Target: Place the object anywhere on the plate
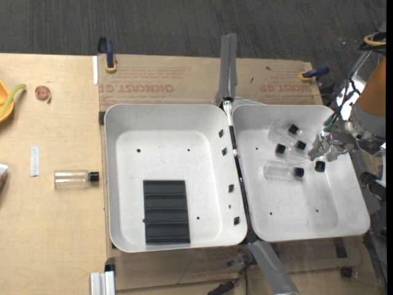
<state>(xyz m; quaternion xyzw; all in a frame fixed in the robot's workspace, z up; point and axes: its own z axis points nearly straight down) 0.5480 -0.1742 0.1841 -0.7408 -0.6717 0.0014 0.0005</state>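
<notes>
Plate (166,212), dark and ribbed, sits front of left bin (123,128), nothing on it. Clear vials (284,171) lie scattered in right bin (344,220), right of plate, apparently awaiting pick. Gripper (324,151) hovers over vials; can't tell jaw opening or any grasp.

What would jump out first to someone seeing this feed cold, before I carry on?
Likely the dark ribbed plate lying in the left bin, near its front edge, since it is the one dark block against white. Next, the cluster of clear black-capped vials in the right bin, with the gripper at that bin's right side close beside them. One more clear vial lies outside on the wooden bench, left of the bins.
</notes>
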